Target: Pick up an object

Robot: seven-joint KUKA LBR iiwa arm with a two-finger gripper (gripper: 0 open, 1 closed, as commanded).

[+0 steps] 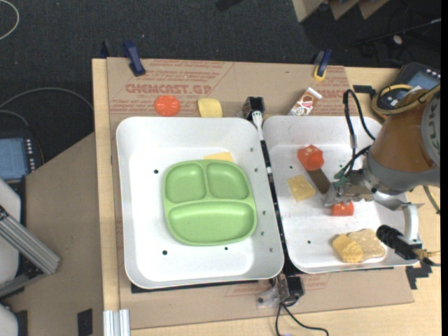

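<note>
Bench: cardboard-topped bench [210,82] with two white bins, left bin [133,187] holding a green divided plate [208,201].
Right bin [294,128]: red block [310,156], yellow slice [302,187], brown stick [320,180], small red piece [342,209], tan bread-like lump [358,245].
Tool: gripper [339,197] sits just above the small red piece; grasp cannot be told.
Risk: small piece may slip or be nudged aside; brown stick lies close and could be clipped.

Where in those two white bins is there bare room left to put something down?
Left bin: bare strips around the green tray, widest below it. Right bin: bare at its lower left corner; crowded around the gripper, with red block and small red piece.
</note>
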